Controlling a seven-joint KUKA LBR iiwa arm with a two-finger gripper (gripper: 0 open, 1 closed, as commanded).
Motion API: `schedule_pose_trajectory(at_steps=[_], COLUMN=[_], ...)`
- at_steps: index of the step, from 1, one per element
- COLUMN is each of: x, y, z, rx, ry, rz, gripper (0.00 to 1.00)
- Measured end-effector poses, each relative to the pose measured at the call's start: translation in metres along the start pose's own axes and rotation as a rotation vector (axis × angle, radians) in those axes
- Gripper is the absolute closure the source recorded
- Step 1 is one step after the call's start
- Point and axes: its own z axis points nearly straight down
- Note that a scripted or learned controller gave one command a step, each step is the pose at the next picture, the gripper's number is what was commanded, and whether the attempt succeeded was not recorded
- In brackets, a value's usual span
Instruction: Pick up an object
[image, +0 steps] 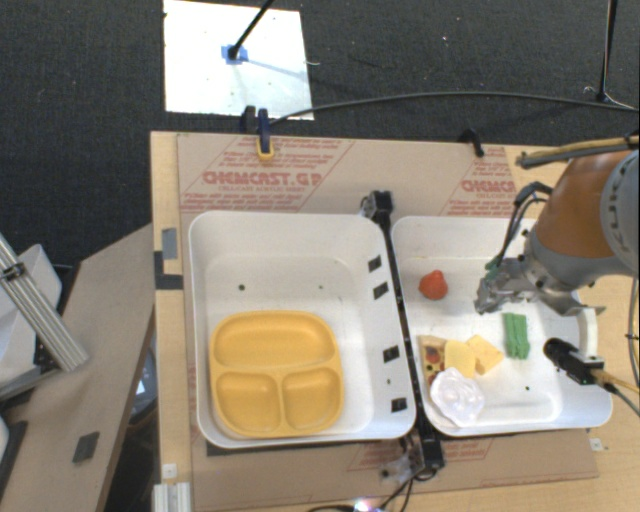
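Two white bins on a bench. The left bin (230, 250) holds a yellow divided tray (277, 373). In the right bin (450, 245), the gripper (497, 293) hovers at centre; its opening cannot be told. A red object (433, 285) lies at its 9 o'clock, a green block (516, 335) just beside it at 5 o'clock, yellow pieces (473, 356) at 7 o'clock.

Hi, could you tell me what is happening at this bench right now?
A robot arm reaches in from the right over the right bin, its gripper low above the bin floor, just above a green block and right of a red ball. Nothing shows between its fingers yet. Yellow pieces and a clear wrapper lie nearer the front. The left bin holds a yellow divided tray.
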Motion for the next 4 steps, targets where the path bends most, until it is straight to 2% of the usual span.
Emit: schedule_pose_trajectory(at_steps=[1,3,4], x=[0.001,0.001,0.055], y=[0.01,0.014,0.0], z=[-0.06,-0.151,-0.153], rx=[-0.004,-0.003,0.002], ry=[-0.001,0.0,0.002], rz=[-0.005,-0.006,-0.009], gripper=[1.0,1.0,1.0])
